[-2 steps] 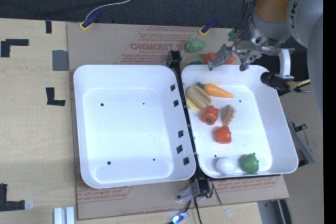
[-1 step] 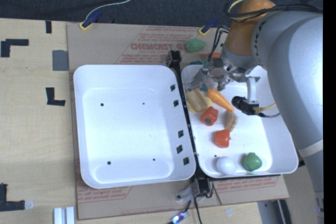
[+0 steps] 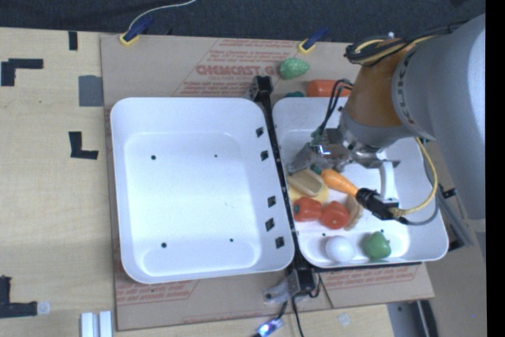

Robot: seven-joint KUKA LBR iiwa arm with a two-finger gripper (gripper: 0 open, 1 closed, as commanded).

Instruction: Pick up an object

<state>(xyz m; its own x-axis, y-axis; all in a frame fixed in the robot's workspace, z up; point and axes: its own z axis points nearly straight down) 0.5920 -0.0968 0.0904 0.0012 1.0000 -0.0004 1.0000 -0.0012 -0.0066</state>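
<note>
From above, the grey arm with its orange band [image 3: 377,95] reaches in from the right over the right-hand shallow white bin [image 3: 422,245], and its tool [image 3: 319,158] hangs low near that bin's left wall, just above a heap of small toy foods. How far the tool is open cannot be told, and nothing can be seen in its grip. Beneath and just beside it lie a pale yellow wedge-shaped piece [image 3: 306,184], an orange carrot-shaped piece [image 3: 341,183] and two red rounded pieces [image 3: 321,211], crowded together and touching. Nearer the front wall sit a white ball [image 3: 340,249] and a green rounded piece [image 3: 377,245], side by side. The left-hand white bin [image 3: 189,185] adjoins it on the cardboard-covered bench [image 3: 158,59].
</note>
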